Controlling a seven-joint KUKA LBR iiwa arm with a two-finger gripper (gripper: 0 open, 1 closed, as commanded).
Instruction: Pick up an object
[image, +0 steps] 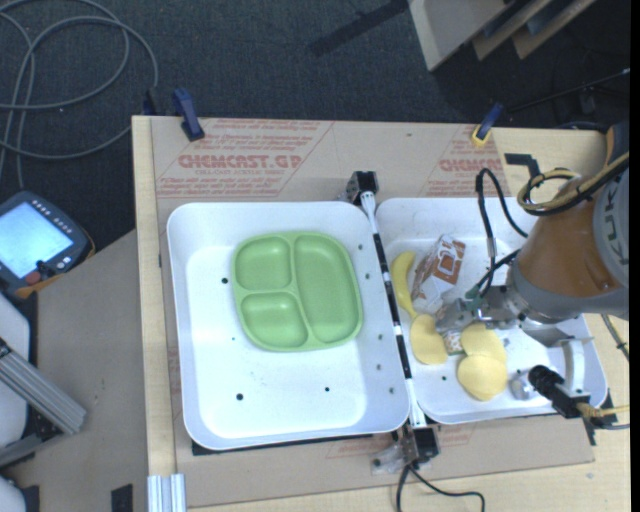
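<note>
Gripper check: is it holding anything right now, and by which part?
Cannot be told. The gripper is down among the yellow pieces and the snack packet in the right bin, but any hold is hidden.

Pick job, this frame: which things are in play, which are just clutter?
In play:
gripper
yellow lemon-shaped toys
brown-and-white snack packet
right white bin

Clutter:
green divided plate
left white bin
blue clamp
handheld screen

Divided plate (297, 290) in left bin (200, 330)
</note>
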